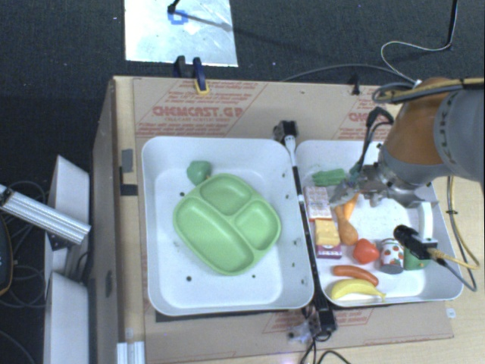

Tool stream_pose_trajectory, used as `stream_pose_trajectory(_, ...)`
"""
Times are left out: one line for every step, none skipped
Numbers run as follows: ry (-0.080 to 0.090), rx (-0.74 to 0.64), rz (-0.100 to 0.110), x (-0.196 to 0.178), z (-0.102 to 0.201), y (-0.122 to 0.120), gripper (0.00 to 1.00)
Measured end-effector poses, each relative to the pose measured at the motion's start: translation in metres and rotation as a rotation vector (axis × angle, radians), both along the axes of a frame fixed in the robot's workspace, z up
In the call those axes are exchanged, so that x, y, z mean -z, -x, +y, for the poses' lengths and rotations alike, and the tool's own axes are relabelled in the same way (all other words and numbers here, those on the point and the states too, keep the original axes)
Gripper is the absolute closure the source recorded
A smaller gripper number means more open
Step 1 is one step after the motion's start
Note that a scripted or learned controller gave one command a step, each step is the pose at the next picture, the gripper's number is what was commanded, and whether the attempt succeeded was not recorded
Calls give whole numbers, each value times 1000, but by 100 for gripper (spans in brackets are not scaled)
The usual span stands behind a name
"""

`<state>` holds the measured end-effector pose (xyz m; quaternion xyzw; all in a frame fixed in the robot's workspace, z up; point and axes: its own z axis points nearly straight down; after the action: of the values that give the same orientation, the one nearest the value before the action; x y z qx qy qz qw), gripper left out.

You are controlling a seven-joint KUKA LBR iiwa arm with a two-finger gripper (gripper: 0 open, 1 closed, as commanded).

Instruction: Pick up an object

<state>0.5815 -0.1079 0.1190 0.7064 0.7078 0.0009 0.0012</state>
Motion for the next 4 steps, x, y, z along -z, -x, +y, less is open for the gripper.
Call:
stream_pose_trajectory(0, -3, 1, 35, -11, -70, 0)
stream_pose_trajectory(1, -5, -2, 23, -11, -71, 100)
stream_pose_trajectory(1, -5, -2, 23, -11, -71, 0)
stream_pose_trajectory(-8, -7, 28, 34, -17, -84, 0)
